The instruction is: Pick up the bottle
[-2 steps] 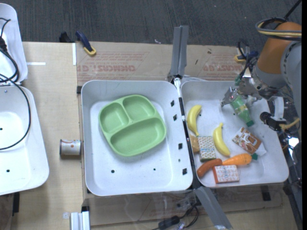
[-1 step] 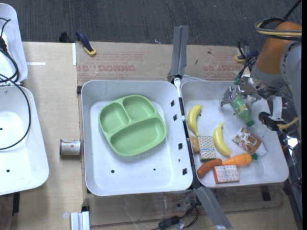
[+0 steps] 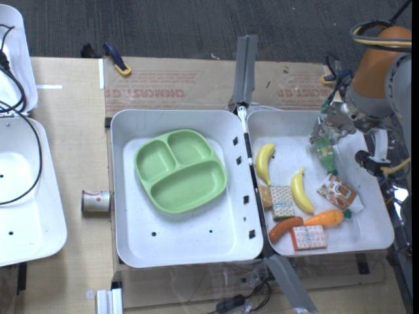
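Directly under my end effector (image 3: 325,136), in the right white bin's (image 3: 373,241) far corner, sits the small green-tinted clear plastic bottle (image 3: 325,154). I cannot tell the grip's state. Grasp stage, I judge; next comes a clean lift.

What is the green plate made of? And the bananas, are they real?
The green plate looks like matte moulded plastic: one even colour, soft rounded dividers. The bananas seem plastic too, smooth and evenly yellow without brown spots, though real fruit can't be ruled out.
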